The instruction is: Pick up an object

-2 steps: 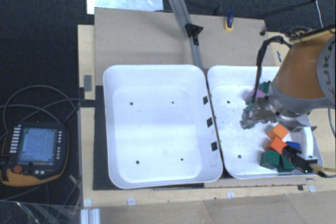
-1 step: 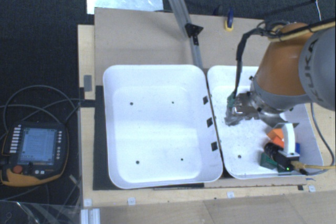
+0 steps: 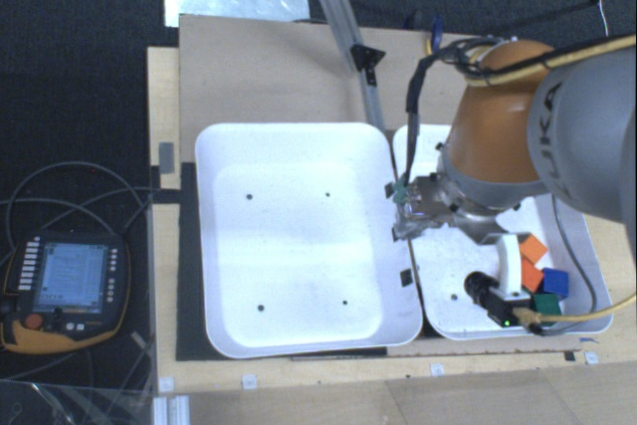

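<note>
Over the right bin [image 3: 445,314], near its 9 o'clock wall, sat the gripper [image 3: 408,212] (open or closed couldn't be read, too small and blurred). Nothing was visibly held. Candidates were clustered at the bin's 4 o'clock corner: orange block [image 3: 534,249], blue block [image 3: 553,284] and green block [image 3: 546,305], packed close together. From the gripper they lay toward 4 o'clock, orange nearest. Judgement: the pick needed a traverse across the bin before any descent, and the tight packing risked a nudge instead of a grasp.

A robotics lab: a teach pendant [image 3: 65,292] with cables [image 3: 60,182] lies on dark carpet [image 3: 80,35] beside a plywood bench [image 3: 259,65].
</note>
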Motion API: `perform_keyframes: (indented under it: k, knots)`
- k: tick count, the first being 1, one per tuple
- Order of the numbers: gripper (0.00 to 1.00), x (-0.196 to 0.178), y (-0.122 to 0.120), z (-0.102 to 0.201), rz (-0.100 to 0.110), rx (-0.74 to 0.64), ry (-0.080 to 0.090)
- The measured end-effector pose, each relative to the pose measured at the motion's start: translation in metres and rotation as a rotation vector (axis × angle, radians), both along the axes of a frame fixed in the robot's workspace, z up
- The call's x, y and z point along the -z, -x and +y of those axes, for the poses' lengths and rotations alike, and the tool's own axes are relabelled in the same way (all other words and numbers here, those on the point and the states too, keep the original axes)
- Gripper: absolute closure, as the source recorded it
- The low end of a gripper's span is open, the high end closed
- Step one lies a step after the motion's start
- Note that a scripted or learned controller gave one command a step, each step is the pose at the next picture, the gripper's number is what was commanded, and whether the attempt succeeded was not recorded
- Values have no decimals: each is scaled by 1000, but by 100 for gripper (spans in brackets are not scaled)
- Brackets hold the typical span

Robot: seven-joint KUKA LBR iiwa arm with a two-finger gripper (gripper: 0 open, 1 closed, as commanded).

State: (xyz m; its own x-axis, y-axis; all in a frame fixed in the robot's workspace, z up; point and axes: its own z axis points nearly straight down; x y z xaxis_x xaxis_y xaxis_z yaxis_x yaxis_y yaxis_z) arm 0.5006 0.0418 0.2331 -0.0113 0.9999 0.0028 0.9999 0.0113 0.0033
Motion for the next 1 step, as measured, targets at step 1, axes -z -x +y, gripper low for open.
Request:
perform_keyframes:
  k: [1]
  knots:
    - [100,-7,-12,51,0,0,0]
